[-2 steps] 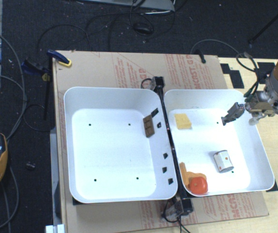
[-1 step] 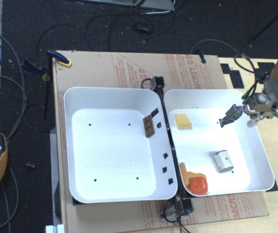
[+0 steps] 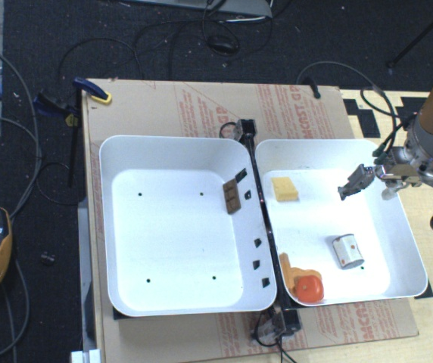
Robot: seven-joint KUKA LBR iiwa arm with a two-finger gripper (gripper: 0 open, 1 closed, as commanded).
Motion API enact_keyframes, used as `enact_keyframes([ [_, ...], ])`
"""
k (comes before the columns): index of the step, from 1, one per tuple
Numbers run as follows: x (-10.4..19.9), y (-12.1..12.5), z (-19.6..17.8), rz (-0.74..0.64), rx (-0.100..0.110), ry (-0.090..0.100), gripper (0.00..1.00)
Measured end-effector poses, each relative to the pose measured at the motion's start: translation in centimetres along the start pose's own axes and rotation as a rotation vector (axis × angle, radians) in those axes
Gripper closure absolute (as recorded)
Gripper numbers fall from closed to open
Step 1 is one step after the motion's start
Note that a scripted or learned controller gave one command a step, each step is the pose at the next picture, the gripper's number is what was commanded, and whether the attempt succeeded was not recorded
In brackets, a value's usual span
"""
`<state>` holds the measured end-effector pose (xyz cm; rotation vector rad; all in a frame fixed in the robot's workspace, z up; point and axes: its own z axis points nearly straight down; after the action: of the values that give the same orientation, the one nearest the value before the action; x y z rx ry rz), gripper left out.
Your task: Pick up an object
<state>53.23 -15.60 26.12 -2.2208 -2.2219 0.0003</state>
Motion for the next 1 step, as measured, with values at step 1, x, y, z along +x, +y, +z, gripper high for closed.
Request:
enact_keyframes([
  [1,-0.84,0.19,0.12,0.0,0.0,0.0,0.0],
])
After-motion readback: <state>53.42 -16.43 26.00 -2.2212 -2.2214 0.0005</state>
